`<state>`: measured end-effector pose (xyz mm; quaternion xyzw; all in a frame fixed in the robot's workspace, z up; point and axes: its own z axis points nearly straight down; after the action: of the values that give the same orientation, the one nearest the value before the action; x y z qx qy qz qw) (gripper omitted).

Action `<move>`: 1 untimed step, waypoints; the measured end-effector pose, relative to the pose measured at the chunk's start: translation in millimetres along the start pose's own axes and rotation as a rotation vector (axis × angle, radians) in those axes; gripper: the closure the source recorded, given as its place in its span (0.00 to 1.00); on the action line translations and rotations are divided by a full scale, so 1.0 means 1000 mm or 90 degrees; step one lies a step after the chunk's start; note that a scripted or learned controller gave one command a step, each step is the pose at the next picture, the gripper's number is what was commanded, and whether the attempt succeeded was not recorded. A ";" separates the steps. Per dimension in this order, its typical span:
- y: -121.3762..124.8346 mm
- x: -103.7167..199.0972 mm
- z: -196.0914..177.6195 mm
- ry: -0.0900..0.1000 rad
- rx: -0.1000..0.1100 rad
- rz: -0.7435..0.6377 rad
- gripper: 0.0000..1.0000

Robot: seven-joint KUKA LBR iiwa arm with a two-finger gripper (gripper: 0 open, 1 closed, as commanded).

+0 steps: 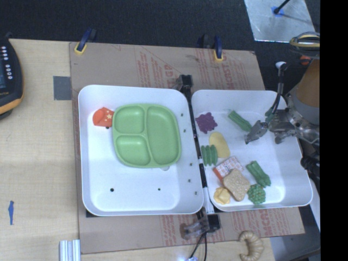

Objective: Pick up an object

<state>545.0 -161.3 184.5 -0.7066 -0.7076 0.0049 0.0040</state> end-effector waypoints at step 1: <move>-0.074 -0.010 0.081 0.003 0.003 0.000 0.00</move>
<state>470.3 -171.2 104.0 -0.7067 -0.7074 0.0045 0.0073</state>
